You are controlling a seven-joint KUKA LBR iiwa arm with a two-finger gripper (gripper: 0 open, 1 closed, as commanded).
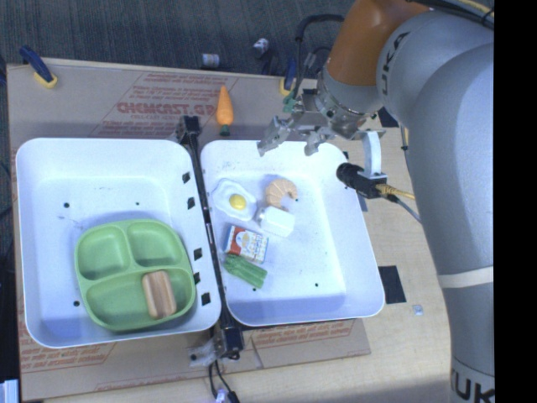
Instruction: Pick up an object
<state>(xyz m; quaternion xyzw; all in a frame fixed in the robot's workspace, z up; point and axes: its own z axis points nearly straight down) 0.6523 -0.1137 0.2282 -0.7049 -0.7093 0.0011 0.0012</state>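
My gripper (291,143) hangs over the far rim of the right bin (352,250), fingers spread open with nothing between them. Below it in the right bin lie a toy fried egg (234,200), a tan croissant-like toy (281,191), a white block (277,221), a small red and white carton (246,243) and a green vegetable piece (245,270). All of them rest on the bin floor, apart from the gripper.
The left bin (50,183) holds a green divided tray (109,263) with a toy hot dog (157,294) in its near right compartment. An orange carrot toy (224,107) lies on the cardboard behind the bins. A black clamp (189,129) sits between the bins.
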